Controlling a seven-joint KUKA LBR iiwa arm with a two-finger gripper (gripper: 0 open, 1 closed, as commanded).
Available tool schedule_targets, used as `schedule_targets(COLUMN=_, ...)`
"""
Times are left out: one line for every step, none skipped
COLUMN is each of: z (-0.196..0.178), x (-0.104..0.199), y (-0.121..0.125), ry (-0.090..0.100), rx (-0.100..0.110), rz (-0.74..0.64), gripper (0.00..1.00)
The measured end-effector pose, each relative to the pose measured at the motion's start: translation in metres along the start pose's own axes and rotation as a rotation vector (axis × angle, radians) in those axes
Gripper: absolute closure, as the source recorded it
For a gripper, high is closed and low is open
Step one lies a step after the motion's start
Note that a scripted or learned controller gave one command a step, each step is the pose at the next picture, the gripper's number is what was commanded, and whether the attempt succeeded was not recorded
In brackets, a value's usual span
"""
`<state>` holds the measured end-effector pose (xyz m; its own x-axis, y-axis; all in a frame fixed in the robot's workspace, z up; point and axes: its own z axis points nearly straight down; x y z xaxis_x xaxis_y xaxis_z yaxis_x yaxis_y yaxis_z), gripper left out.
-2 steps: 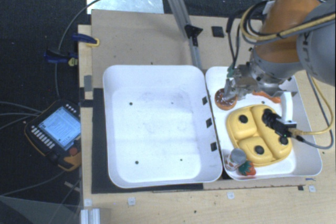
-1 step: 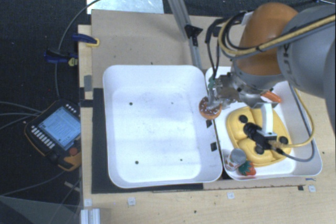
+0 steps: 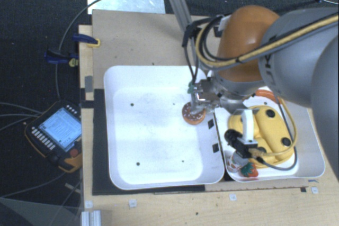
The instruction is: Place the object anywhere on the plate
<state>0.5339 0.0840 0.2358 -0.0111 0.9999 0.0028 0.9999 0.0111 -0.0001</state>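
A small brown round object (image 3: 194, 113) is over the right wall of the left white bin (image 3: 148, 166). My gripper (image 3: 197, 105) points down onto its top and is shut on it, with the metal fingers (image 3: 199, 95) meeting the object's upper edge. The grey arm with its orange band (image 3: 246, 34) reaches in from the right and covers the back of the right bin (image 3: 312, 166). A yellow plate-like item (image 3: 270, 132) with dark spots lies in the right bin, just right of the gripper and partly under the arm's cables.
A small red and green piece (image 3: 248, 169) lies at the front of the right bin. Something orange (image 3: 266, 96) peeks out behind the yellow item. A black cable clip (image 3: 241, 141) hangs over the yellow item. A teach pendant (image 3: 55, 132) lies off the bench at left.
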Motion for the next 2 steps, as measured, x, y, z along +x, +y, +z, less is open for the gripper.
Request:
schedule_targets(z=0.0153, x=0.0543, y=-0.0109, ry=-0.001, rx=0.001, rz=0.002, gripper=1.00)
schedule_targets(z=0.0148, x=0.0518, y=-0.0102, ry=-0.002, rx=0.000, rz=0.007, gripper=0.00)
